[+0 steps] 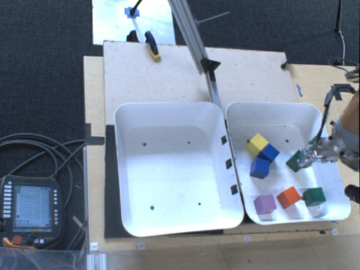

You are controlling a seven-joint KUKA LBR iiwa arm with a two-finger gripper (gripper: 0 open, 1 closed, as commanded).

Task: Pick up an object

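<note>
Seen from above, two white bins sit side by side on the bench. The left bin [169, 167] holds no blocks. The right bin [281, 117] holds seven: one yellow block [257, 143], two blue blocks [270, 152] [259, 168] clustered touching it near the bin's middle, one purple block [265, 204] and one orange block [289, 197] along the near edge, and two green blocks, one [314, 196] beside the orange block, the other [293, 162] at the gripper [308, 158]. The arm [346, 134] reaches in from the right, its gripper low against that dark green block; whether the fingers are parted or closed on it cannot be told. A pendant [31, 210] lies left of the bench
</note>
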